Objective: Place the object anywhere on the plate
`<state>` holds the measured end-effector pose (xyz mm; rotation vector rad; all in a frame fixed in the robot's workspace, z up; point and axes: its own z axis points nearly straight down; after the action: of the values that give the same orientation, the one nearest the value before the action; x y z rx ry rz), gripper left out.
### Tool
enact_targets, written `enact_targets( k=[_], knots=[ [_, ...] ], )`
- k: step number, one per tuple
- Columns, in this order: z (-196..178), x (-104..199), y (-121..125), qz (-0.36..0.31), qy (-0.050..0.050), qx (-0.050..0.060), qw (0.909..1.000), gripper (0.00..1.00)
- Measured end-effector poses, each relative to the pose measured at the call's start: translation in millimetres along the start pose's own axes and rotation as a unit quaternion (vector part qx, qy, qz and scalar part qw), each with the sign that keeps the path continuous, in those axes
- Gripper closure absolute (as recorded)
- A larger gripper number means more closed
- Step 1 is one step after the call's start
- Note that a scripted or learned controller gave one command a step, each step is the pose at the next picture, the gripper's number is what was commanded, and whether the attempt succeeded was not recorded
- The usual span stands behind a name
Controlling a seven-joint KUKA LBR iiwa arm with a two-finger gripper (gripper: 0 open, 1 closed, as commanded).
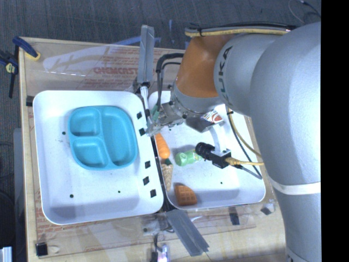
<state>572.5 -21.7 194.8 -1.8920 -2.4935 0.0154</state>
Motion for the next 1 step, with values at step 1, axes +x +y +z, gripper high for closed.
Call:
enact_targets(
  k=[1],
  knots=[
    [5.6, 20.5, 17.1, -0.143, -0.002, -0.004, 0.9897, 1.0]
  ],
)
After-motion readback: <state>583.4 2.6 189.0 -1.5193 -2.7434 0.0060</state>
